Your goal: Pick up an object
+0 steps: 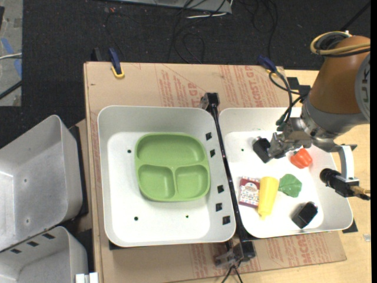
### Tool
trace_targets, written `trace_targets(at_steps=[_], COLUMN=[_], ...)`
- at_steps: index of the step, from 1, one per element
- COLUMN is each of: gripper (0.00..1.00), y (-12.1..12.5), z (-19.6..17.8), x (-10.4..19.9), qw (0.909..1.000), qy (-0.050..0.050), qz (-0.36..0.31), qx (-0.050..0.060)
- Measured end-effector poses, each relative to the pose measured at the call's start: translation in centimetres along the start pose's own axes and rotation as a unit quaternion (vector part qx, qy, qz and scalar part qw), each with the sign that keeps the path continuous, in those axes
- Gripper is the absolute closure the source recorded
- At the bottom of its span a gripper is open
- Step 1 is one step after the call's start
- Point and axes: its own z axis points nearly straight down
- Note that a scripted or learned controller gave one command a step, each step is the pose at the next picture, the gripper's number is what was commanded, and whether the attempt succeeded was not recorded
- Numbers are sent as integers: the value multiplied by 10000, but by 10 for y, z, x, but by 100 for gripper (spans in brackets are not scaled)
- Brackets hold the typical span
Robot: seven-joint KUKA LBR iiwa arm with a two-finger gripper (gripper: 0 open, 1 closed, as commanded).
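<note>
The right bin point(247, 122) holds several small objects. An orange-red piece point(301, 158) lies just right of my gripper point(268, 148), which hangs low over the bin's upper middle. Below it are a green crumpled piece point(290, 185), a yellow banana-shaped object point(267, 196) and a red and white packet point(249, 192) side by side. A black block point(304, 214) rests near the bin's front right corner. The gripper's dark head is seen from above, and nothing shows in it.
The left bin point(112, 158) carries a green divided plate point(173, 166) in its middle. A black divider point(222, 164) runs between the two bins. The grey arm with its orange band point(339, 81) covers the right bin's far right part. Grey tubs point(35, 175) stand to the left, off the bench.
</note>
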Motion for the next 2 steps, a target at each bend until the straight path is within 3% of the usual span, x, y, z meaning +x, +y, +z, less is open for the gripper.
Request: trace_targets(at_steps=[2], gripper=[100], y=[0], z=[1], x=[104], qw=[10000], qy=[0], qz=[-2], qx=[1])
